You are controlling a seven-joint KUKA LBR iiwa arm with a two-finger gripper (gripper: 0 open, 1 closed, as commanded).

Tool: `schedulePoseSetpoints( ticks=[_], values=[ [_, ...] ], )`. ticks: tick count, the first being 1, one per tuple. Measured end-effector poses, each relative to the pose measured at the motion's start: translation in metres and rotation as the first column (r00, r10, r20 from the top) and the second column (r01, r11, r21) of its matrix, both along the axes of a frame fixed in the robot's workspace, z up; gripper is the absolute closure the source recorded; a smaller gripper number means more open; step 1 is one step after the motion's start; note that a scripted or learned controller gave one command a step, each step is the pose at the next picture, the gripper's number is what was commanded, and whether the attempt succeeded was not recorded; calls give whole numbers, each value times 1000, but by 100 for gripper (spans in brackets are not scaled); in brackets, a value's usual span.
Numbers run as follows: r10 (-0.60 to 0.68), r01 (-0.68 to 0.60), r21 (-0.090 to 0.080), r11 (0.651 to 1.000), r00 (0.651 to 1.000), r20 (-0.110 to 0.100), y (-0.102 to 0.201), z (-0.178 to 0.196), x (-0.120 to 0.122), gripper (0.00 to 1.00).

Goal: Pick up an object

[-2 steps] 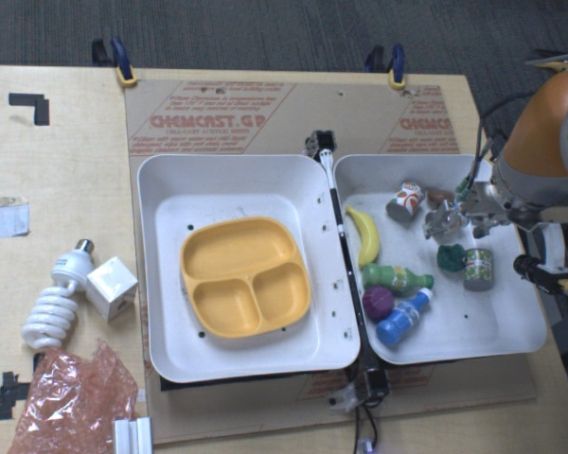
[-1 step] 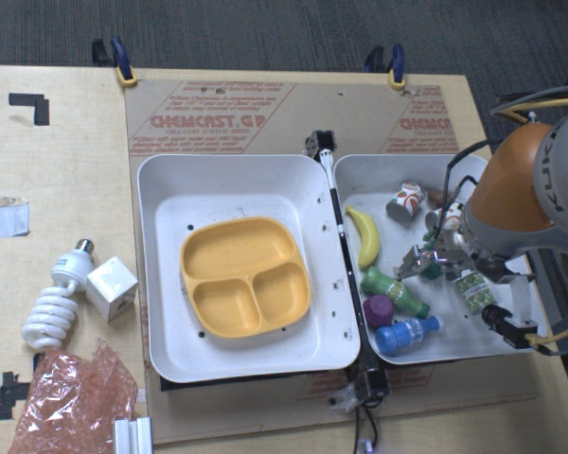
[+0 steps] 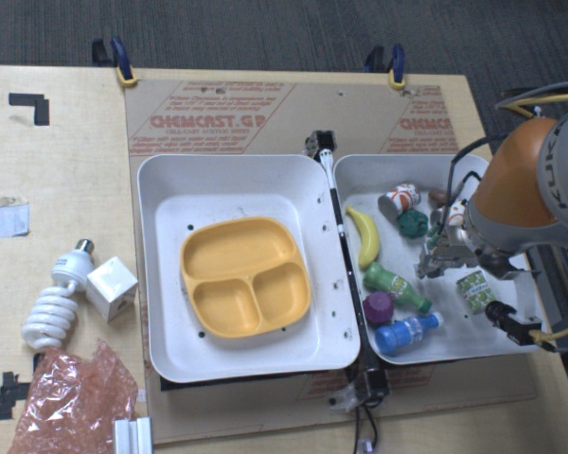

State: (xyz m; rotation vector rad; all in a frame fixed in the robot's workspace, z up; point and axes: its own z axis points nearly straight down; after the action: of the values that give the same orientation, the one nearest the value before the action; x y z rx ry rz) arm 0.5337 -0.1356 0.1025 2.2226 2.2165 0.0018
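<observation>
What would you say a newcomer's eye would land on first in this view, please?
Probably the yellow divided tray, lying alone in the left bin. Next comes the grey and orange arm, its gripper low over the right bin amid a banana, a green bottle and a blue bottle. A spiral light bulb lies on the bench, left.

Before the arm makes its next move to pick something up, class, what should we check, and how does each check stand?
1. Hand over the right bin: ok.
2. Hand holding something: cannot tell.
3. Objects within reach, such as the banana and green bottle: ok.
4. Objects spaced apart: not ok; purple ball touches the green bottle, with the blue bottle close by.
5. Yellow tray lying flat in the left bin: ok.
</observation>
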Motion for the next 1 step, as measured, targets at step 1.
schedulePoseSetpoints(
  ticks=[1],
  values=[
    [1, -1, 0, 1000, 1000, 0, 0, 0, 0, 0]
  ],
)
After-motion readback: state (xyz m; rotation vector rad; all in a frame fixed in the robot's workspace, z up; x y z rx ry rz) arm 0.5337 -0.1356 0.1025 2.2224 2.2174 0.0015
